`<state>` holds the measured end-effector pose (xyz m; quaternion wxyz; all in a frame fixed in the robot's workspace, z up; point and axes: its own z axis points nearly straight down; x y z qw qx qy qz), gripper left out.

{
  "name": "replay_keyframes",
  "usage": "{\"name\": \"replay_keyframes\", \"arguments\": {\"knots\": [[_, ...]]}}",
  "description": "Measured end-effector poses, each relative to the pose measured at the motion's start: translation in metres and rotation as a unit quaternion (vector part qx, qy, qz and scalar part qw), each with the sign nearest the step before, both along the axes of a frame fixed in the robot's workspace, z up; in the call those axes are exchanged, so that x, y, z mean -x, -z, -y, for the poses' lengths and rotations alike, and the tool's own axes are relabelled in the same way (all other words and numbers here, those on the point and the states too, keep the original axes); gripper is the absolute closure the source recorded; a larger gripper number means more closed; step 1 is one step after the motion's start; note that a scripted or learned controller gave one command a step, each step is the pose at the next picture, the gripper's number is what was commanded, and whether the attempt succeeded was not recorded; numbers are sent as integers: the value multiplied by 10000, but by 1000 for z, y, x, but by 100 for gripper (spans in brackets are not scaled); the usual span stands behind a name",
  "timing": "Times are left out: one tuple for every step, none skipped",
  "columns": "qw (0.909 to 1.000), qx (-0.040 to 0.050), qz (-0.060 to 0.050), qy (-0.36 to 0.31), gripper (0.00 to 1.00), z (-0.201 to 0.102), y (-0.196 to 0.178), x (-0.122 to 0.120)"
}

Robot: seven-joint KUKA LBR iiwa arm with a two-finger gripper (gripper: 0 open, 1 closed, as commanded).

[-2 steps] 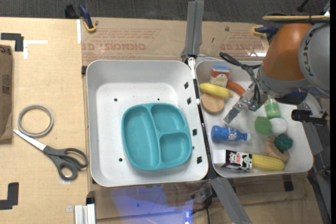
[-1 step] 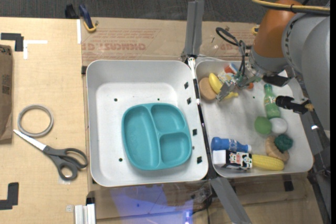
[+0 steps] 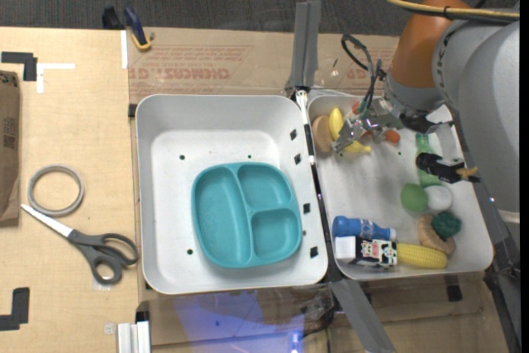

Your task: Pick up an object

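My gripper is low in the far left part of the right bin, under the arm's orange band. It sits right beside a yellow banana-like toy, a second yellow piece and a brown item. Whether it touches any of them is unclear. Further along the bin lie a green ball, a white ball, a dark green toy, a corn cob, a blue bottle and a black-and-white box.
The left bin holds a teal divided plate. Scissors and a tape roll lie on the bench to the left. A grey divider post stands between the bins at the back.
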<state>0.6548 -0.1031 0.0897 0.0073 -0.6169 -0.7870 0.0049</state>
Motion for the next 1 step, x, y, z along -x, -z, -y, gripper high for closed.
{"name": "replay_keyframes", "arguments": {"knots": [[10000,1,-76,-25,100,-1,-6,3]]}}
